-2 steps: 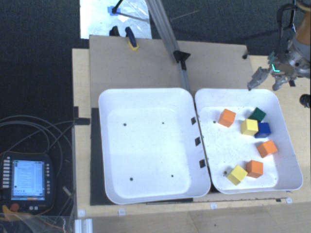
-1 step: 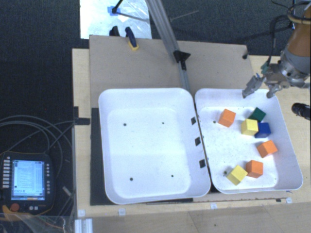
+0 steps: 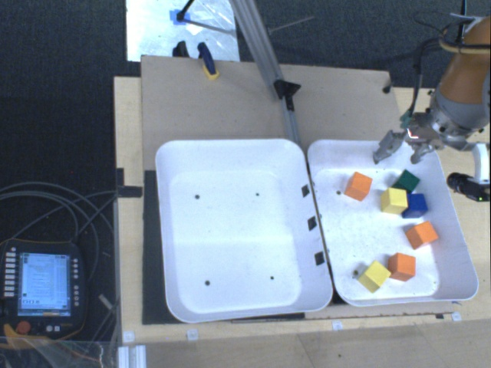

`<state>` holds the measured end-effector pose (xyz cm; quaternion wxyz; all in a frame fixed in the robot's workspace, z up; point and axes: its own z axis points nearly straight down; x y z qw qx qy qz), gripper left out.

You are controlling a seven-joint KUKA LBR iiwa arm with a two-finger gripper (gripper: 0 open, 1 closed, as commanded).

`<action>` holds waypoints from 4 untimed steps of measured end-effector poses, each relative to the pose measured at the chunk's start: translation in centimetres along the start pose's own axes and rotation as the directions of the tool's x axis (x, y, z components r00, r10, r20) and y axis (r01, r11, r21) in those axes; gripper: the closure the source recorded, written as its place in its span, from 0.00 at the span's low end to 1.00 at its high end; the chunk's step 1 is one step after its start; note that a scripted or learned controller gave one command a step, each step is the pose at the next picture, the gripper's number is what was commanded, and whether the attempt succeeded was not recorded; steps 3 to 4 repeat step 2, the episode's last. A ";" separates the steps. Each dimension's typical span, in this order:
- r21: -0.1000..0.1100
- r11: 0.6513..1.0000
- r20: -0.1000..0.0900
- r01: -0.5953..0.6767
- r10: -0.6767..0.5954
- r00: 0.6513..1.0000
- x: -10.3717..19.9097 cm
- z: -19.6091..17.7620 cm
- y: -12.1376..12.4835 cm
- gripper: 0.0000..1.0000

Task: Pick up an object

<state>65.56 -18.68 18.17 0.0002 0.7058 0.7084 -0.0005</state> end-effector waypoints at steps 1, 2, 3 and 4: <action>0.000 1.000 0.000 0.001 -0.001 1.000 -0.3 4.6 0.9 0.00; -0.008 1.000 0.003 0.005 -0.005 1.000 -0.4 3.1 1.0 1.00; -0.008 1.000 0.003 0.005 -0.005 1.000 -0.4 3.1 1.0 1.00; -0.008 1.000 0.003 0.005 -0.005 1.000 -0.4 3.1 1.0 1.00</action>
